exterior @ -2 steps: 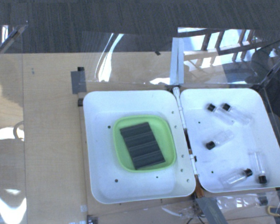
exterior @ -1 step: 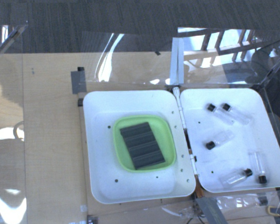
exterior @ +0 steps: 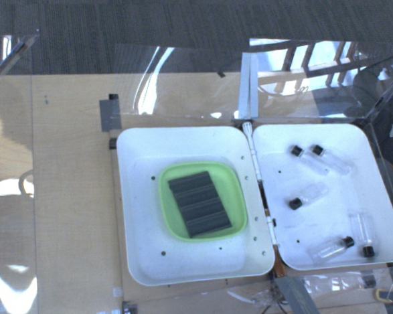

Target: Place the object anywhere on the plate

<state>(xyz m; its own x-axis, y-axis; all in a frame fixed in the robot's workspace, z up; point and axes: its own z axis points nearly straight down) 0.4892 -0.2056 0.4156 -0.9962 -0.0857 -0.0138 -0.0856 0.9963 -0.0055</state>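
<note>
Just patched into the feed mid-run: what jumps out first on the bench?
The lime-green plate in the middle of the left bin grabs the eye, with a dark grey ribbed block lying on it at a slight tilt. In the right bin, several small clear vials with black caps lie scattered.

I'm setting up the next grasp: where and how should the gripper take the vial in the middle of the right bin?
Grip the middle vial across its clear body, near mid-length, coming straight down from above. It lies flat on the right bin floor, black cap toward the left bin, with open floor around it. Set the fingers crosswise to its long axis; the round body may roll if pinched off-centre.
</note>
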